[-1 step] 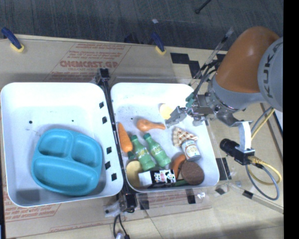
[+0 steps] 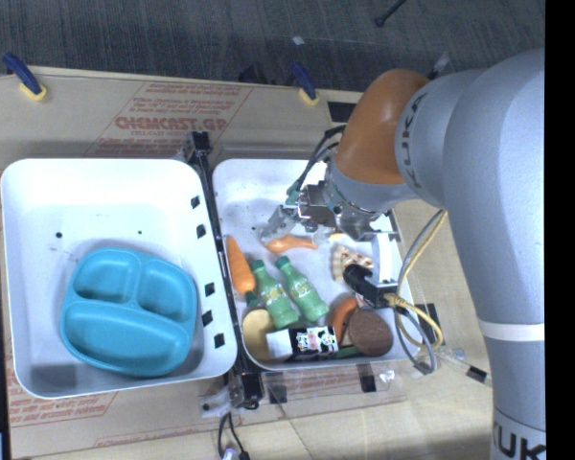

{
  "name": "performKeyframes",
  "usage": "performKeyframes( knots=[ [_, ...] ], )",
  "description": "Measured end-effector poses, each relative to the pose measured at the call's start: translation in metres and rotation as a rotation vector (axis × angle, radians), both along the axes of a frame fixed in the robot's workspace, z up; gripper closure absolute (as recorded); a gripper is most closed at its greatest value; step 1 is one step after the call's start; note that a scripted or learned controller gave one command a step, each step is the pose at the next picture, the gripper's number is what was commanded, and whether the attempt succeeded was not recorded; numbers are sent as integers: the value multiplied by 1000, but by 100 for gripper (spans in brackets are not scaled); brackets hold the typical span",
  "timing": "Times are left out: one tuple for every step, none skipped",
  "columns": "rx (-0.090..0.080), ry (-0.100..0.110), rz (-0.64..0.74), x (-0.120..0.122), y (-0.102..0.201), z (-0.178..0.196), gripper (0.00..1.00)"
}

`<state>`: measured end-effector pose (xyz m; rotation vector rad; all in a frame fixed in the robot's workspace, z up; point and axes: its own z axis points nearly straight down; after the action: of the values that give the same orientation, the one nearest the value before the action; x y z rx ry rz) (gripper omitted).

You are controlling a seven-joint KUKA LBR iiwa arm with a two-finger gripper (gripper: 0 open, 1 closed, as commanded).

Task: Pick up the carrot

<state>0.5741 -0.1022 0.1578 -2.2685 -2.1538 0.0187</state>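
The carrot [image 2: 240, 266] is seen lying in the right bin [image 2: 244, 180], close along its left wall, its length running roughly from the far side toward the near side, with two green bottles [image 2: 289, 293] just beside it on the right. A smaller orange piece [image 2: 292, 243] lies near the middle of the bin, just below the pincer [image 2: 289, 215], and should not be mistaken for the target. The pincer is held over the upper middle of the bin, apart from the carrot; whether it is released or clenched cannot be told from this view, and nothing is seen grasped in it. The step in hand is judged to be the approach. It would be done well if the pincer were shifted toward the left wall, turned so that it closes across the carrot's width, and lowered over the carrot's far half, where the bottles crowd it least. Contact with the bin wall should be avoided. The blue tray [image 2: 129, 310] in the left bin [image 2: 19, 257] is not involved.
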Motion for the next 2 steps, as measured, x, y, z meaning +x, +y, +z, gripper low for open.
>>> performKeyframes(
  knots=[
    [-3,-4,-5,26,-3,-69,0],
    [-3,-4,0,28,-3,-57,100]
  ],
)
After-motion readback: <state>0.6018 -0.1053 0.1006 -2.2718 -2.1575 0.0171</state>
